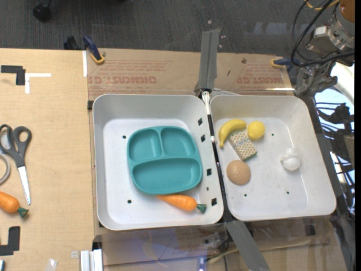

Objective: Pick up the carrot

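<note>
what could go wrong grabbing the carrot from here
The carrot in the left bin lies against the teal plate near the bin's front wall, so fingers may strike either one. A second carrot lies outside on the bench by the scissors and could be mistaken for the target.

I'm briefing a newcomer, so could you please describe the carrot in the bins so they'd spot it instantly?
Look at the left white bin, which holds a teal divided plate. Just beyond the plate's near edge lies the carrot, flat on the bin floor. It is the one orange, tapered thing there, with a small green top.
</note>
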{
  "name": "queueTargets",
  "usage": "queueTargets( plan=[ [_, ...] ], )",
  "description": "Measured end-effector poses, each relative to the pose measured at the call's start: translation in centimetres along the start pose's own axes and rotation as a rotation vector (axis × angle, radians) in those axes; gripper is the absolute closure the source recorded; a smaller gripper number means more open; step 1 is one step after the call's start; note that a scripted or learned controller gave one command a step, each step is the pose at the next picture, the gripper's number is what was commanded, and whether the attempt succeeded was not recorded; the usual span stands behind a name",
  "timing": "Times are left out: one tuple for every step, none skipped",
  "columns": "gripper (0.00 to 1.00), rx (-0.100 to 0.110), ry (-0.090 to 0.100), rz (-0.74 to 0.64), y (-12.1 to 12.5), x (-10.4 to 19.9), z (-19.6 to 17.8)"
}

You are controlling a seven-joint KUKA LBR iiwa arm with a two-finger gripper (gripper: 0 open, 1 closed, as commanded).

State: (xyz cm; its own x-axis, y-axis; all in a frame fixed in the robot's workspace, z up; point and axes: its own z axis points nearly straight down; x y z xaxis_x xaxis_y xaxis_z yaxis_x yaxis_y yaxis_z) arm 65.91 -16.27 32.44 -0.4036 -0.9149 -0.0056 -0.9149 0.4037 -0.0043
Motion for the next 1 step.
queueTargets(
  plan=[
    [1.0,-0.001,0.002,0.275,0.18,0.17,11.77]
  ],
)
